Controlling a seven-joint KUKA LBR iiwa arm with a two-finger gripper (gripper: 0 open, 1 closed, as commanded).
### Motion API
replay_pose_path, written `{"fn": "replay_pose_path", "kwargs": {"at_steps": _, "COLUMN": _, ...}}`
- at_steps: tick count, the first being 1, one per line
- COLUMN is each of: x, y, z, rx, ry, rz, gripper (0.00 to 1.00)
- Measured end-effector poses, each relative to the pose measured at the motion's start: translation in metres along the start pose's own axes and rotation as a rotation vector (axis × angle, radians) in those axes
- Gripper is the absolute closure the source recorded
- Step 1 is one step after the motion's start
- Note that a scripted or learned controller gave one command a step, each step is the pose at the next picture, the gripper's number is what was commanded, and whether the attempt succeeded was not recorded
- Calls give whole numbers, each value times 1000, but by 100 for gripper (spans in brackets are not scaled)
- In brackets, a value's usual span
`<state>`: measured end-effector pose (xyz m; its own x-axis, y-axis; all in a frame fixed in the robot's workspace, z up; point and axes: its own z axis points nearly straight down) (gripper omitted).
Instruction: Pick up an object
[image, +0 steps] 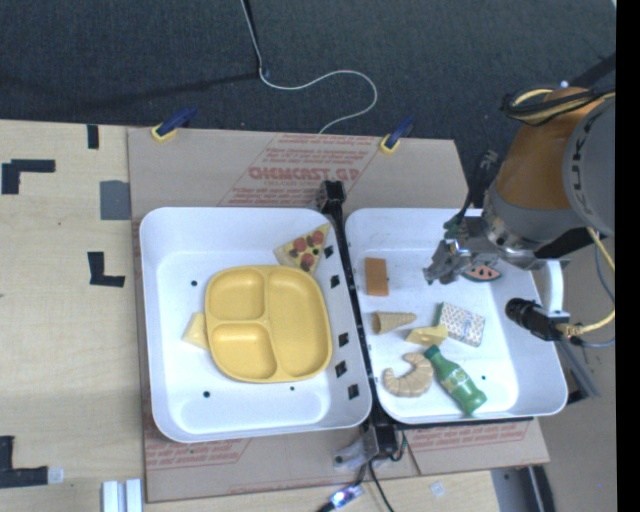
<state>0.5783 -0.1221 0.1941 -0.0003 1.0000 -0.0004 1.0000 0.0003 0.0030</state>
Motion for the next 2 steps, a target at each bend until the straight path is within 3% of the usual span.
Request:
{"fn": "replay_pose_path", "kwargs": {"at_steps": 1, "x": 1, "y": 1, "z": -32, "rx": 2, "ry": 1, "rz": -2, "gripper": 100}}
{"fn": "replay_pose_path", "kwargs": {"at_steps": 2, "x": 55, "y": 11, "z": -20, "rx": 6, "ry": 1, "rz": -6, "gripper": 100}}
